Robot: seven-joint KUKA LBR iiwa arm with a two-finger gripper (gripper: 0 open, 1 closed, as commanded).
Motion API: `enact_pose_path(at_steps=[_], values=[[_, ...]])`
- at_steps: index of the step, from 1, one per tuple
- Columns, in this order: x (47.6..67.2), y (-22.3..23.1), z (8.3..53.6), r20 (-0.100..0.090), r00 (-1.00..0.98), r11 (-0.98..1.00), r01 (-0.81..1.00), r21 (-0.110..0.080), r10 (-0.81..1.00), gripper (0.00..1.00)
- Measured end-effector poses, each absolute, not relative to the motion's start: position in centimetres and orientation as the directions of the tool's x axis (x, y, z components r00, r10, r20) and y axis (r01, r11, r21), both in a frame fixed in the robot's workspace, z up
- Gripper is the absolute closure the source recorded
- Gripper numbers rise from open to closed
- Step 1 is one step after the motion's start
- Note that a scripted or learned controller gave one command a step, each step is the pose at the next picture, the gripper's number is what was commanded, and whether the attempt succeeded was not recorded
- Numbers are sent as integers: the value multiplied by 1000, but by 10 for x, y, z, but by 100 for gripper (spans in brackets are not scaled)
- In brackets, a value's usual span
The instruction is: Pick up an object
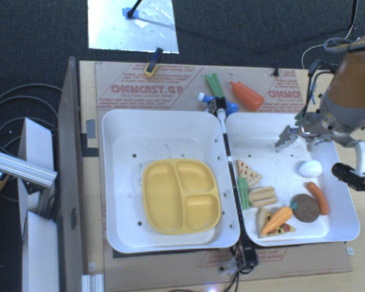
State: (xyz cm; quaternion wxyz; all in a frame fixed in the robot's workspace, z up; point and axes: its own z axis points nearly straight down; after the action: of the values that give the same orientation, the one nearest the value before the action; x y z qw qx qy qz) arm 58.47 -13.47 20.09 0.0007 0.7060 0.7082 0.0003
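Pincer (290, 140) over right bin (353, 224) — apparently holding nothing.

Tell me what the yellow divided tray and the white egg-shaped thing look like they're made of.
The yellow three-compartment tray in the left white bin looks like moulded plastic, matte to slightly glossy: uniform colour, rounded ridges. The small white egg in the right white bin looks smooth and plain; probably plastic toy food, though the material can't be confirmed.

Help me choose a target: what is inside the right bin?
The right bin holds a white egg, sausage, brown patty, carrot, pizza slices and bread. Anything beneath them is covered.
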Motion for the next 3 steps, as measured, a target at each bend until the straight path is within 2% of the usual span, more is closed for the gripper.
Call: enact_pose_path(at_steps=[1,2,3], values=[[502,-103,91,2,3,-3,1000,11,1000,0],[646,-157,88,-7,-7,7,1000,18,1000,0],[606,-211,95,-3,4,-4,1000,1,1000,0]])
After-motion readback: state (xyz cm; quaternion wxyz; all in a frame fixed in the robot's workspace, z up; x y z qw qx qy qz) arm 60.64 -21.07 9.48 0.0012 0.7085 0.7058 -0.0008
